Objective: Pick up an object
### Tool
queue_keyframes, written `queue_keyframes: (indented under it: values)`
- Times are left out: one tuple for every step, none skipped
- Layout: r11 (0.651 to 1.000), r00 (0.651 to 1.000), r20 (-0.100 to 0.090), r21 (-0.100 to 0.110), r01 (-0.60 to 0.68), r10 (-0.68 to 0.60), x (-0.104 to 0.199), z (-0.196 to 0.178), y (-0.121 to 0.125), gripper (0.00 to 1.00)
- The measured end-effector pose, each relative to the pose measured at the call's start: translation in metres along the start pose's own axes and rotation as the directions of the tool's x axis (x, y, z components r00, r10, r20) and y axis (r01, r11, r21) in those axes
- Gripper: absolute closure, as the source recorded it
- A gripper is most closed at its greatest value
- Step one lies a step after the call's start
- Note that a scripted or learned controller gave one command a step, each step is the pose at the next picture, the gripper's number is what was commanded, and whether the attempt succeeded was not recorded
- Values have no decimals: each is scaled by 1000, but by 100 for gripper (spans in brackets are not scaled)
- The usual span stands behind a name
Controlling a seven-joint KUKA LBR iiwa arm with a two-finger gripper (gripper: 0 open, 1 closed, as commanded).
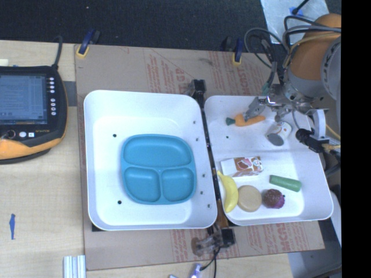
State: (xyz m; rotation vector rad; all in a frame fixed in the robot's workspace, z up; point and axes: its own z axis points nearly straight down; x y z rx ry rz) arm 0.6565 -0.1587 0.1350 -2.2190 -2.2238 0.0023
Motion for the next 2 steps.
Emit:
queue_keyframes:
  values:
    - [1000,1000,2,-5,1,-1,-52,12,1,0]
    - [1000,1000,2,-5,4,-4,-52,2,1,100]
